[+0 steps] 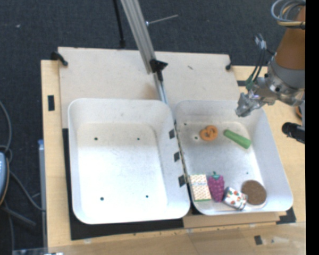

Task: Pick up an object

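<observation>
My gripper [244, 108] hangs over the far right corner of the right bin [274, 158], with nothing visible between its fingers. Below and left of it lie a green cylinder [237, 138] and an orange ring-shaped piece [208, 133] on the bin floor. Along the bin's near edge sit a yellow-and-white box [200, 187], a purple grape-like piece [216, 187], a red-and-white patterned piece [234, 197] and a brown disc [253, 192].
The left bin [122, 158] lies beside the right one, sharing a middle rim. A slanted metal pole [141, 33] rises from behind the bins. A beige board [111, 73] lies behind both bins.
</observation>
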Motion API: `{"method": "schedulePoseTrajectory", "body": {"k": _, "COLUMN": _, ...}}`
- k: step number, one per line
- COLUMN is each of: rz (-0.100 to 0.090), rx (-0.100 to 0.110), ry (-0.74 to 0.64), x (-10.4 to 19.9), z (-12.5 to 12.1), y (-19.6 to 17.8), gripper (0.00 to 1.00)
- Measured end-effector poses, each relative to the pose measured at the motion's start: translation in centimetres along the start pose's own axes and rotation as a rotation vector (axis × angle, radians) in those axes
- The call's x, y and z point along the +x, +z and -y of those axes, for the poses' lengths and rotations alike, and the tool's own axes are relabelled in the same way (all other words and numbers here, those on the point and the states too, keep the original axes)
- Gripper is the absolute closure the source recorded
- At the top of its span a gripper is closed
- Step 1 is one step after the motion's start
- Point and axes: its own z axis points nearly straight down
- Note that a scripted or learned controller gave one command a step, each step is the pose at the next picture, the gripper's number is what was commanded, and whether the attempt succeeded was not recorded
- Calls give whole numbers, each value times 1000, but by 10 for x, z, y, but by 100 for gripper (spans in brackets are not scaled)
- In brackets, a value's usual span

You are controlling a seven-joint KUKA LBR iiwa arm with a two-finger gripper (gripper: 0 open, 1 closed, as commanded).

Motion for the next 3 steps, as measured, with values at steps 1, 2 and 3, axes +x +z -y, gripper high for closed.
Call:
{"method": "schedulePoseTrajectory", "body": {"k": 1, "rz": -1, "rx": 7, "ry": -2, "x": 48, "z": 12, "y": 12, "gripper": 100}}
{"method": "schedulePoseTrajectory", "body": {"k": 2, "rz": -3, "rx": 5, "ry": -5, "x": 102, "z": 23, "y": 3, "gripper": 100}}
{"method": "schedulePoseTrajectory", "body": {"k": 3, "rz": -4, "rx": 6, "ry": -5, "x": 153, "z": 35, "y": -5, "gripper": 100}}
